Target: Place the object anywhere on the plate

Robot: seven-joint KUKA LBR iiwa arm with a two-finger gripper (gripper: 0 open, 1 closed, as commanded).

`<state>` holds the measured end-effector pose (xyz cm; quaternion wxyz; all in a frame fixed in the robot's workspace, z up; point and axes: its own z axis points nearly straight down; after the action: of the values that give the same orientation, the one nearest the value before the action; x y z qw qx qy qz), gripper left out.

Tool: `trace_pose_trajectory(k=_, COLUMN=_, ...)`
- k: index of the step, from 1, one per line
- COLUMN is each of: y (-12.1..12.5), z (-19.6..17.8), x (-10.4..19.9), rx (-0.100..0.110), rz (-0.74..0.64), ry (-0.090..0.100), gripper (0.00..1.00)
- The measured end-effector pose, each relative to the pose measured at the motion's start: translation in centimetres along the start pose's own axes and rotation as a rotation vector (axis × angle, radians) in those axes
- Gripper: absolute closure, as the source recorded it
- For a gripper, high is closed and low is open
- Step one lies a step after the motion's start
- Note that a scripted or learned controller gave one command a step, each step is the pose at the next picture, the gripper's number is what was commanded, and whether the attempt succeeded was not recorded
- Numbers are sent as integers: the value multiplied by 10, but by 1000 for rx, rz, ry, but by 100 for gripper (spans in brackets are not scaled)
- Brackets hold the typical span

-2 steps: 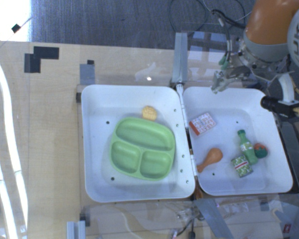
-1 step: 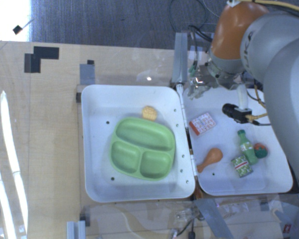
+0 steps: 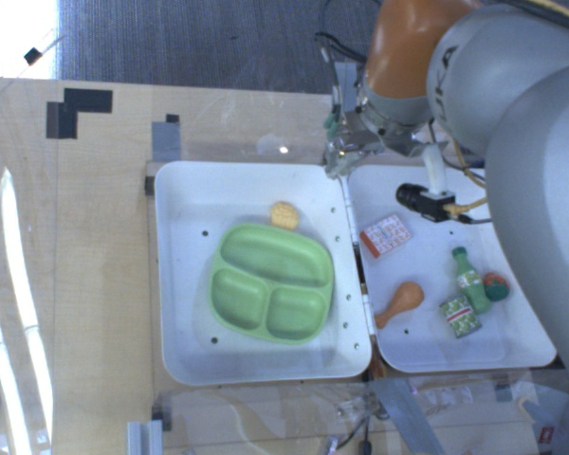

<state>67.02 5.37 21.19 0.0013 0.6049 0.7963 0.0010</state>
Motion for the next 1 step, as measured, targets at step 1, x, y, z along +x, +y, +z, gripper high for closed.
trace_pose_trajectory(k=1, y=-37, z=-17, x=-104, rx=-2, rz=-410, ry=-2, gripper=100)
